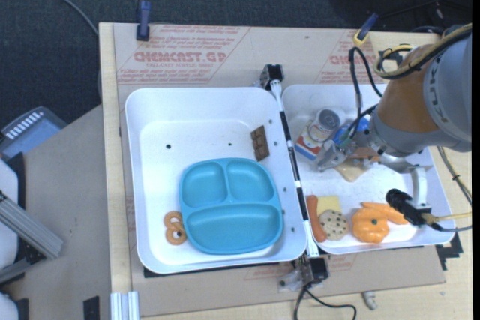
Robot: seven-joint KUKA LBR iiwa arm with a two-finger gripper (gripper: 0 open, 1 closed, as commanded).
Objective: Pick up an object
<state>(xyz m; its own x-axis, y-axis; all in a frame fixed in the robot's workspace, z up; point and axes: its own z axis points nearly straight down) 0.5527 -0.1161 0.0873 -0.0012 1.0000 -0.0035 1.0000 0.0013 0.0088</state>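
The jaws (335, 158) are down in the right bin (300, 97), near its middle, and whether they are apart or together cannot be told, since the metal parts blur into the things around them. No single object can be seen between them.

Just beside the jaws on the left lies a small white carton (308, 147) with red and blue print, and a grey can (327, 121) stands just behind it. A pale tan slab (349, 171) lies right under the wrist, touching or nearly touching the jaws. Nearer the front wall of this bin are a yellow cheese square (329, 203), a round cookie (331, 224) with dark chips just in front of it, a carrot (314, 217) lying along the left wall, and an orange pumpkin-like toy (373, 222) to the right of the cookie. A black cable end (403, 203) hangs over the toy's right side.

The arm (420, 97) comes in from the right, its orange band above the grey wrist, with yellow and black cables looped beside it.

In the left bin (142, 161) a blue divided plate (229, 204) sits toward the front. A pretzel (175, 227) lies touching its left edge, and a brown chocolate bar (259, 142) lies just behind it, near the right wall.

Both bins rest on a tabletop (195, 52) of pale board printed with red lettering, with a blue clamp (143, 17) at its far left edge.
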